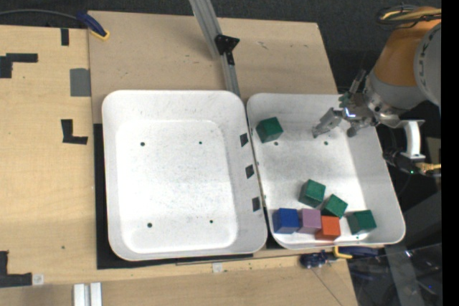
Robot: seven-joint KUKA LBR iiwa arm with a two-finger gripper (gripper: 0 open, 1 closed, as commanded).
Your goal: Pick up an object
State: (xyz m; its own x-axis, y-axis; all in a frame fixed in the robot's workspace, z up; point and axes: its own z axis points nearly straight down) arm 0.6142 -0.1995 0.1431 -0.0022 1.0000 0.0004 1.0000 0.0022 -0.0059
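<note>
My gripper (337, 128) hangs over the back of the right bin (373, 161), open, with nothing between its fingers. A lone green cube (269, 129) lies to its left near the bin's back left corner. At the front of the same bin sits a cluster of cubes: a green one (313, 192), a second green one (335, 206), a third green one (361, 221), a blue one (287, 220), a purple one (311, 218) and an orange one (330, 227). The gripper touches none of them.
The left bin (115, 154) stands beside the right one. A slanted metal pole (204, 7) crosses the bench behind the bins. The arm's orange band (401, 57) is at the right edge. Black tape marks (68, 131) lie on the bench at left.
</note>
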